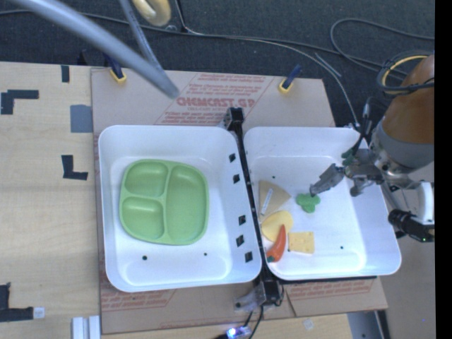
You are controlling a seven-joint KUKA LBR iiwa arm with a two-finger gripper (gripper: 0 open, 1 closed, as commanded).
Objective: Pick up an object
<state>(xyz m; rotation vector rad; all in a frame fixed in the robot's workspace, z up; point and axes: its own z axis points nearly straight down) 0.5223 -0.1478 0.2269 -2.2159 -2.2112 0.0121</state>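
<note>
Camera view: gripper (319,189) low in right bin (367,256), beside green broccoli piece (307,203); finger spread indiscernible; green tray (164,202) in left bin (113,189).

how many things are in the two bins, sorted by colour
green: 2, the divided plate in the left bin and a small green piece in the right bin
yellow or cream: 3, a pale wedge, a round yellow piece, a yellow square
red-orange: 1, a chilli-shaped piece
total: 6
</note>
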